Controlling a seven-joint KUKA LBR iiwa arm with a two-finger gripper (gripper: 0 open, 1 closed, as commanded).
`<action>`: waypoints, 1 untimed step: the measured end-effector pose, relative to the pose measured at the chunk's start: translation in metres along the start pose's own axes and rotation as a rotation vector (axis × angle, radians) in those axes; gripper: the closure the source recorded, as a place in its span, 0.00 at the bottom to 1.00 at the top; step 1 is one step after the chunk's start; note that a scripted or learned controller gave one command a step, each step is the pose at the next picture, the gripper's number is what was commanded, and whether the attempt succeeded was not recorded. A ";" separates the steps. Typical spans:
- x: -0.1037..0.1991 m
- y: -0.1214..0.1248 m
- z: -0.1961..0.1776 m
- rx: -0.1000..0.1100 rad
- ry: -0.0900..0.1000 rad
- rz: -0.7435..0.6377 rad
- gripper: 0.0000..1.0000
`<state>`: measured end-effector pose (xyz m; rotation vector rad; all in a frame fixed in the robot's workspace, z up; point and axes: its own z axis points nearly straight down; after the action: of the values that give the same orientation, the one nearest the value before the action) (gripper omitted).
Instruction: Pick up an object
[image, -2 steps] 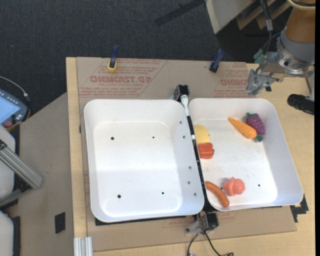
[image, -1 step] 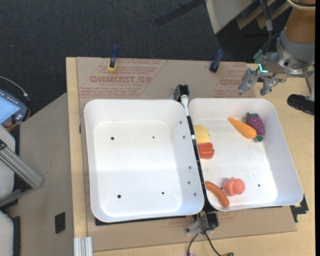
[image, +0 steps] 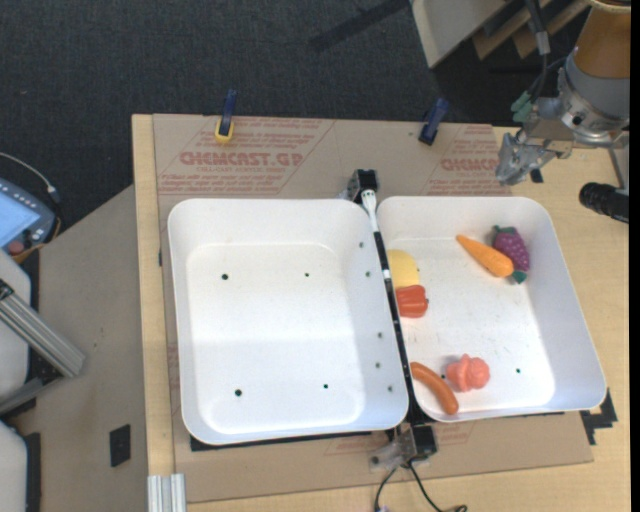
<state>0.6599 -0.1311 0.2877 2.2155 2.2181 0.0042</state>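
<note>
Carrot (image: 486, 255) in right bin (image: 560, 300), well below the fingers (image: 520, 160).

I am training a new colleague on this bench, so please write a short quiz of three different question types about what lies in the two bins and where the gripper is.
1. True or false: the gripper hangs above the far edge of the right bin, with no toy between its fingers.
2. Multiple choice: which toy touches the carrot? A) purple grapes B) pink toy C) red pepper
3. Fill in: the yellow toy lies against the right bin's ____ wall.

Key: 1 true; 2 A; 3 left (the one next to the left bin).
</note>
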 end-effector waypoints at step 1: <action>0.000 0.000 0.001 0.001 0.000 0.000 0.00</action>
<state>0.6598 -0.1310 0.2870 2.2160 2.2186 0.0021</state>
